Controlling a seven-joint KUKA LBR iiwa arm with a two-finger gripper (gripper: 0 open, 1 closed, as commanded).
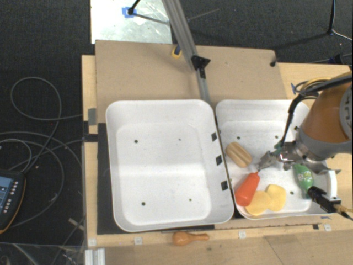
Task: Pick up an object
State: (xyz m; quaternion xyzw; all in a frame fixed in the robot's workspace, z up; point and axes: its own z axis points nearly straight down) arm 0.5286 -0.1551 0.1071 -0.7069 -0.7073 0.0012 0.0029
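Grey arm (336, 131) with a broad orange band (325, 117) wrapped above the wrist, rounded and smooth. Grey collar beneath the band, narrowing into a metallic gripper (274, 159) of small silvery parts. Black cable (292, 112) looped along the outside, with thin yellow wires bundled near the top. Black bracket low on the wrist.

Carrot (247, 187) in right bin (248, 115), beside bun (239, 154)
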